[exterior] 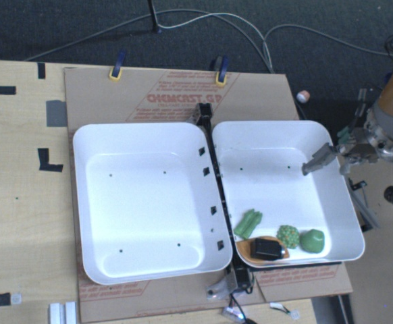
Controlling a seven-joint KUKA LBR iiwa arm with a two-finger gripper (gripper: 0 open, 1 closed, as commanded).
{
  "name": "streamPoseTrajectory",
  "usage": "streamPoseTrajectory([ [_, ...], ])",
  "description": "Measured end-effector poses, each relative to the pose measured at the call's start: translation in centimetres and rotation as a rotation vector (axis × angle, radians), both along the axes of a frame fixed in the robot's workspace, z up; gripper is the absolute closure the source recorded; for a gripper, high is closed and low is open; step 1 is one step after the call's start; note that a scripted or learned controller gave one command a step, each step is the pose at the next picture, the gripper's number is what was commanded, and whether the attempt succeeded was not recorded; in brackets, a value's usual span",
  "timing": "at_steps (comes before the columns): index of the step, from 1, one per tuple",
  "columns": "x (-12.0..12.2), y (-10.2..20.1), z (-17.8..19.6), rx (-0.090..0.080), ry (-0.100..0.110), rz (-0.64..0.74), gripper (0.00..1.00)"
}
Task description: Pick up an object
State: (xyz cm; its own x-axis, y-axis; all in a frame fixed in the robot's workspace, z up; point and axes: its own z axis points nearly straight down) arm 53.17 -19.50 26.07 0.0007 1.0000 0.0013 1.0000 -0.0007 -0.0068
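Note:
The right bin (271,147) holds several small objects along its near edge. A long green piece (248,223) lies by the divider. A bumpy green piece (288,235) sits beside a rounded green one (312,240). A black block (267,250) rests on an orange-brown disc (248,247) in the near left corner. My gripper (318,159) reaches in over the bin's right rim, at the far right part of the bin, well away from all of these objects. Nothing shows in its grasp.
The left bin (142,147) stands beside the right one, with a black clip strip (212,181) between them. Both sit on cardboard (176,93) held by two clamps. Cables run across the dark floor behind. A small pale ball (303,96) lies off the cardboard's right.

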Motion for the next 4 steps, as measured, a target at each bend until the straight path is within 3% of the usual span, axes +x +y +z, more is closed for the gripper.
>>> streamPoseTrajectory([
  [1,0.1,0.0,0.3,-0.001,-0.006,0.001,0.00],
  [4,-0.1,0.5,-17.3,-0.001,-0.004,0.001,0.00],
])
